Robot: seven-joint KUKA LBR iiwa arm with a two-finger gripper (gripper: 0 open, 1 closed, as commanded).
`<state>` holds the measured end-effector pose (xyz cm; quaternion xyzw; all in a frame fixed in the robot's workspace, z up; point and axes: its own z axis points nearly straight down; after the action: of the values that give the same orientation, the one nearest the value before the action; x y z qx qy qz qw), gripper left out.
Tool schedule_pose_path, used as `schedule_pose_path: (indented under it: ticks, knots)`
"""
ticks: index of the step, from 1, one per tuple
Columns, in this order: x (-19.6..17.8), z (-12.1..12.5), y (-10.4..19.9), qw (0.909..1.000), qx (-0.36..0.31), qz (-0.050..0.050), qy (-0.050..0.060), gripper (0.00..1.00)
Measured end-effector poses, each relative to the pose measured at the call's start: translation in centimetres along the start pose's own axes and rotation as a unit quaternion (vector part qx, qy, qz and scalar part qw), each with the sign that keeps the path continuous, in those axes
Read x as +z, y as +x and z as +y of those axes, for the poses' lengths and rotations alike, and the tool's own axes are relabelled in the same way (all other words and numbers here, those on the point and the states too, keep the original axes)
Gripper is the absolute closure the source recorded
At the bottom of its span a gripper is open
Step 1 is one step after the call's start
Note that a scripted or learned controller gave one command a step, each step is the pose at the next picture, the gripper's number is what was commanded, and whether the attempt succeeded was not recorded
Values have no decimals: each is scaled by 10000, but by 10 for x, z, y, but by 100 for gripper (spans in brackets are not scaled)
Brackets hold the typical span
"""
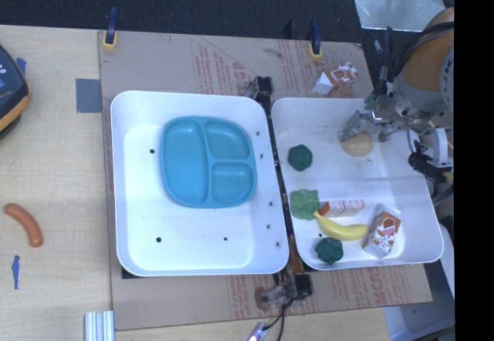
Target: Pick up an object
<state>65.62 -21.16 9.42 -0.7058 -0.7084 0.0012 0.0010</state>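
My gripper (pixel 371 128) hangs over the far part of the right bin (pixel 409 177), its fingers spread open. A round beige lump (pixel 357 146) lies just below its left finger (pixel 352 129), touching or almost touching; nothing is clamped between the fingers. Further forward in the same bin lie a dark green ball (pixel 300 156), a light green leafy piece (pixel 304 203), a banana (pixel 341 229), a small red-and-white packet (pixel 346 207), an orange-and-white carton (pixel 384 234) and another dark green piece (pixel 329 250).
The left bin (pixel 139 200) holds a blue divided plate (pixel 208 160). A small carton (pixel 336 79) lies outside the bins behind the right one. A sausage (pixel 25 224) rests on the bench at far left. The arm's cables (pixel 424 150) hang along the right bin's right wall.
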Motion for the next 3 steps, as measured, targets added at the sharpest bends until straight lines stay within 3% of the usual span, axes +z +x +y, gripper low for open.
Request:
schedule_pose_path:
  ticks: [1,2,3]
  knots:
    - [-159,0,-1,10000,-3,-7,-25,0]
    - [-4,-111,67,10000,-3,6,23,0]
    - [2,-34,4,10000,2,-3,-7,0]
